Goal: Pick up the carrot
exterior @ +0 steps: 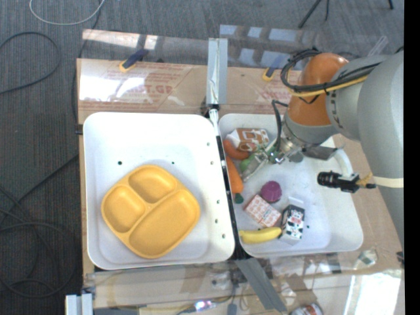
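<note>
The carrot [234, 178] is a short orange piece lying lengthwise against the left wall of the right bin [341, 235]. Just above it lies a darker orange-red piece [235, 151]. My gripper [264, 157] reaches down from the right into the upper middle of that bin. Its tip is low, right of the carrot's upper end and beside a small green item [248, 165]. The tip is a metallic tangle against the white floor, and nothing orange shows in it.
In the right bin lie a purple round item [270, 190], a pink packet [262, 210], a banana [260, 235], a black-and-white carton [293, 223] and a printed white box [250, 138]. The left bin [105, 136] holds a yellow divided plate [150, 210].
</note>
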Controlling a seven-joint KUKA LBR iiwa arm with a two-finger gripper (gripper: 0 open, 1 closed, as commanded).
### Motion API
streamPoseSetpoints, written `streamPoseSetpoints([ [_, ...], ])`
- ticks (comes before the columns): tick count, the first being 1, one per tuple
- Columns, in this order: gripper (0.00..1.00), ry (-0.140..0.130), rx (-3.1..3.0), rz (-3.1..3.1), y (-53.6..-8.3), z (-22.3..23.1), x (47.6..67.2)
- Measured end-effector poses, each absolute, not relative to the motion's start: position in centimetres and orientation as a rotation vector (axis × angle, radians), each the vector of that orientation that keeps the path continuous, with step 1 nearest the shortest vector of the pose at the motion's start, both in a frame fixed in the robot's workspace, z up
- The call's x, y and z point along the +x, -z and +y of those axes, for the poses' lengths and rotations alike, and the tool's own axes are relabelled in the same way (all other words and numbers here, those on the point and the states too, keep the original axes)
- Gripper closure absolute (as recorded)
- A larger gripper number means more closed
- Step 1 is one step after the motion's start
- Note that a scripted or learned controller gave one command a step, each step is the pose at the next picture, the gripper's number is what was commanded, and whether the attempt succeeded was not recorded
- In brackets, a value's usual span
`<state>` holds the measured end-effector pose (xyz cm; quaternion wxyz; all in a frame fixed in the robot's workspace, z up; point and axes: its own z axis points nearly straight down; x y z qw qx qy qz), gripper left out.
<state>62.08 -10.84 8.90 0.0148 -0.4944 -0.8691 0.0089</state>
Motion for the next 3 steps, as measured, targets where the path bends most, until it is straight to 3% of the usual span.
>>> streamPoseSetpoints([
  [1,0.0,-0.007,-1.396,-2.831,-9.0,-10.8,60.7],
  [2,0.0,-0.006,-1.086,-2.96,-9.0,-10.4,61.9],
  [3,1.0,-0.001,-1.087,-2.962,-10.0,-10.3,62.0],
])
